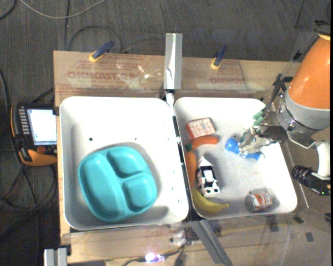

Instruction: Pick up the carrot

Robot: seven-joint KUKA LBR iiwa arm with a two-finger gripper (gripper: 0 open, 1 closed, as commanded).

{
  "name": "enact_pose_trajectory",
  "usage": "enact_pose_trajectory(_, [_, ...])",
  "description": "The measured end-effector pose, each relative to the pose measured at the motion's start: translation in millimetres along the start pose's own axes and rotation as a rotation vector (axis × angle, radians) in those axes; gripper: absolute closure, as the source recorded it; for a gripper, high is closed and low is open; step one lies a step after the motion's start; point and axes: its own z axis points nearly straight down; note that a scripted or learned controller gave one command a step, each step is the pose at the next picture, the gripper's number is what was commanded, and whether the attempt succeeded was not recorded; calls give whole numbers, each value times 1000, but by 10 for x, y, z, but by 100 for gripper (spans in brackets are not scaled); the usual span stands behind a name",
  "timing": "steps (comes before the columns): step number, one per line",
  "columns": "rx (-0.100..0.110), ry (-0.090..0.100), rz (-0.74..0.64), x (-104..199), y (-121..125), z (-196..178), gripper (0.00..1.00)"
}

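Note:
The carrot (191, 162), orange and tapered, lies along the left wall of the right bin (277, 176), pointing toward the front. A second orange-red stick-shaped item (205, 141) lies just behind it, below a red and white box (200, 127). My gripper (248, 144) hangs over the middle right of that bin, roughly a hand's width right of the carrot and apart from it. It stands directly over a blue object (232, 146), part of which it hides. Nothing orange is at the gripper.
In the right bin are also a black and white toy (208, 180), a banana (209, 204) at the front and a can (259, 200) at the front right. The left bin (72, 121) holds a turquoise divided plate (119, 183).

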Motion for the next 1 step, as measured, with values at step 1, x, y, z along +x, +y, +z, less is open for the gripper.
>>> enact_pose_trajectory(1, [0, 1, -375, -470, 18, -52, 100])
